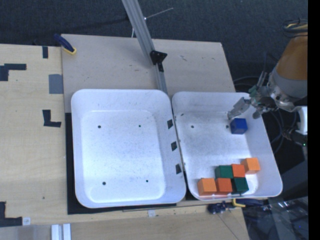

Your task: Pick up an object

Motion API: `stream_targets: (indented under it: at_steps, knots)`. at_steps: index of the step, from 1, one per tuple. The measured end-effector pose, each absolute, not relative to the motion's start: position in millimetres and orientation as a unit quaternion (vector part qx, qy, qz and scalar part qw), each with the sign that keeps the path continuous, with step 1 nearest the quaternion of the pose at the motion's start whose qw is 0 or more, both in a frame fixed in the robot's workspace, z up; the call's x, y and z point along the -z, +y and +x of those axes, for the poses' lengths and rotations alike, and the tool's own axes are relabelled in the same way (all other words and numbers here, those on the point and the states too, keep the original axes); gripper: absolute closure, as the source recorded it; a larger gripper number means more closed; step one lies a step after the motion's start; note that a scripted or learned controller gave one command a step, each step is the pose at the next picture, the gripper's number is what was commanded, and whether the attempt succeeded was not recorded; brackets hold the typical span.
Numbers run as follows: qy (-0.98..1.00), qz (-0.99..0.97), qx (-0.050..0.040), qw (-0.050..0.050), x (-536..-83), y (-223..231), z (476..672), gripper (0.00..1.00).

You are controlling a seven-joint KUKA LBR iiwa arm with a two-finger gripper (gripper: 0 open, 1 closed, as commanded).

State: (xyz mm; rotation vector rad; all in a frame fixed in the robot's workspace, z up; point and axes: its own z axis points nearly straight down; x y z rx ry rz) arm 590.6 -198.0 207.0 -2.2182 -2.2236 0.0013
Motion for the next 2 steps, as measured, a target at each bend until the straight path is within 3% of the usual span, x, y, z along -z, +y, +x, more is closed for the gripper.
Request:
stream_targets:
  at_steps: [1,2]
  knots:
    - [-0.708,-0.706,-0.0007,0.0,-207.0,-198.1,590.6,0.0]
    - [-0.708,-0.707,-0.0022,0.002,-163.0,-200.2,588.6,0.0]
